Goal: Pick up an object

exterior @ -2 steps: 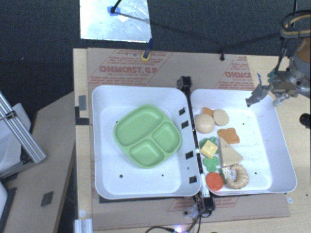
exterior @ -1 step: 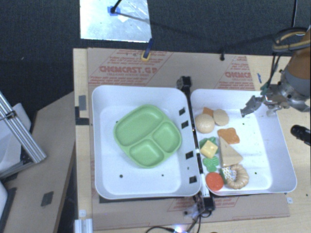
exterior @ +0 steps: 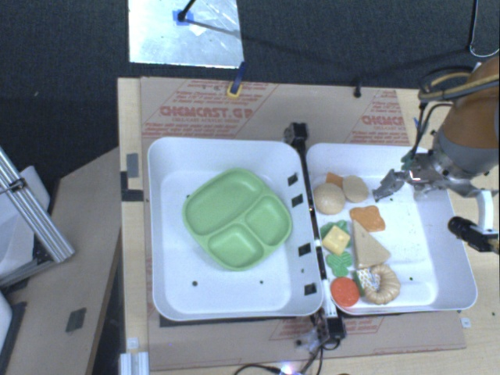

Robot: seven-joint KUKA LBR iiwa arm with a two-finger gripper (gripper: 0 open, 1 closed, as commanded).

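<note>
ideally, the jaws, whose state cannot be told, are being centred over the roll (exterior: pixel 329 200) before descending.

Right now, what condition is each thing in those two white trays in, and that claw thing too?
Green plate: right side up in the left bin, nothing on it.
Toy foods: lying loose, bunched along the right bin's left side.
Tomato: resting in the near corner, touching the pretzel.
Cheese wedge: lying on the green leafy piece.
Gripper: hanging over the right bin, beside the round buns, not touching them.
</note>
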